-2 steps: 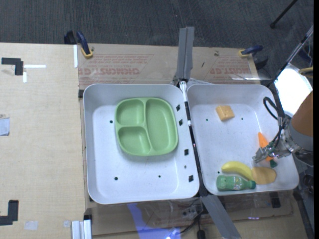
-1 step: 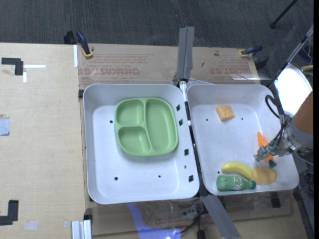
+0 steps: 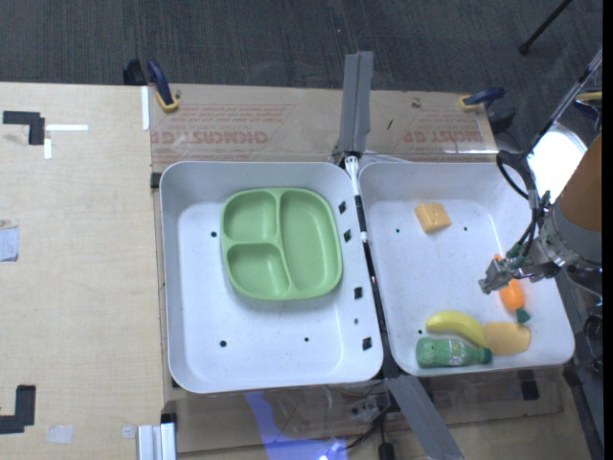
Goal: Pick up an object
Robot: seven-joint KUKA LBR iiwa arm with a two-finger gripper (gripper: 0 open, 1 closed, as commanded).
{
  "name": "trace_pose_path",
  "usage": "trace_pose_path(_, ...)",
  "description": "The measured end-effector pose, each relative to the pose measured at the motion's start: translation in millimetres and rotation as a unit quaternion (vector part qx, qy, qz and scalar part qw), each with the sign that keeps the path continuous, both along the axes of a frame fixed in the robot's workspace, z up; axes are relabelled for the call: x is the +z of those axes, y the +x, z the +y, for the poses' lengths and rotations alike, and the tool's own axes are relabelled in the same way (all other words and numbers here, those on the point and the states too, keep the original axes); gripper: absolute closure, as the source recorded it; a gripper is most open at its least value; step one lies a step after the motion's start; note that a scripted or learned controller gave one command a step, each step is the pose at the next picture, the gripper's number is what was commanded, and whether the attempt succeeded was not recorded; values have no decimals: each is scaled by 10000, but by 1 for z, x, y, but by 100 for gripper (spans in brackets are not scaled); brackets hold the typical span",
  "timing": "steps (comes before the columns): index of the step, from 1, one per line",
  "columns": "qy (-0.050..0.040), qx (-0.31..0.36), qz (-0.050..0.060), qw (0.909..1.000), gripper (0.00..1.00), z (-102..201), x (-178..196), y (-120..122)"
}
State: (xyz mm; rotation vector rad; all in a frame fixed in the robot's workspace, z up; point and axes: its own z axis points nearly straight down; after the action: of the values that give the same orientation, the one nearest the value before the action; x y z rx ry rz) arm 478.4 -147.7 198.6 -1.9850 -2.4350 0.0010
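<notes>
Sitting in the left bin (image 3: pixel 192 286) is a green plate (image 3: pixel 282 243). Beside it, the right bin (image 3: pixel 402 257) has a banana (image 3: pixel 456 326), bottle (image 3: pixel 450 354), and an orange carrot (image 3: pixel 514 295) touching my hand (image 3: pixel 504 276); grip unclear.

Lying in the right bin (image 3: pixel 402 286), lower right of the frame: a yellow banana (image 3: pixel 456 326), curved, flat near the bottom wall; a green bottle (image 3: pixel 452 354) on its side just below, touching the banana; a pale orange mango-like fruit (image 3: pixel 507 337) just right of both. A small orange carrot (image 3: pixel 514 296) above that fruit, close under the gripper (image 3: pixel 501 276). Well apart, toward the bin's upper middle, a yellowish bread-like chunk (image 3: pixel 432 217).
</notes>
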Motion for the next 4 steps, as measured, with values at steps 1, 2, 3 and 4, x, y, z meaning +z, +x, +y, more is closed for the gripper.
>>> trace_pose_path(1,-4,-768,11,9970,100,70,-8,28)
trace_pose_path(2,-8,-1409,2,9900,100,72,20,32)
trace_pose_path(3,-8,-1409,4,9900,0,72,20,32)
trace_pose_path(4,0,-613,11,9981,0,-17,-98,26)
